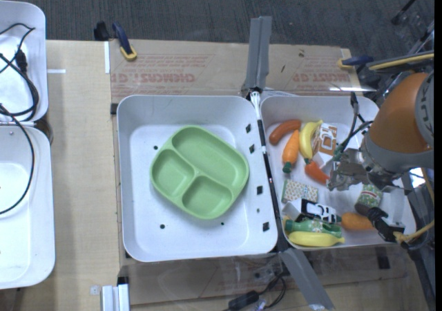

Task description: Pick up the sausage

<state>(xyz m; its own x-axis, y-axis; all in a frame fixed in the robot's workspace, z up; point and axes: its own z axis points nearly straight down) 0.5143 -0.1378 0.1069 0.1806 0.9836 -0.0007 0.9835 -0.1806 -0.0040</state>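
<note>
The sausage (284, 130) is a reddish-orange, slightly curved piece lying at the back left of the right bin (324, 100). An orange carrot (291, 148) lies right beside it and a yellow banana (309, 139) just to its right. My gripper (340, 175) hangs low over the middle of the right bin, to the right of and nearer than the sausage, next to a small red-orange piece (316, 172). Nothing shows between the gripper and the sausage but the banana and a small printed carton (324, 141).
The left bin (138, 185) holds a green divided plate (200, 172). Toward the right bin's front lie a patterned cracker (299, 191), a black-and-white item (319, 211), a yellow and green toy (315, 236), an orange piece (357, 220) and a small can (369, 197).
</note>
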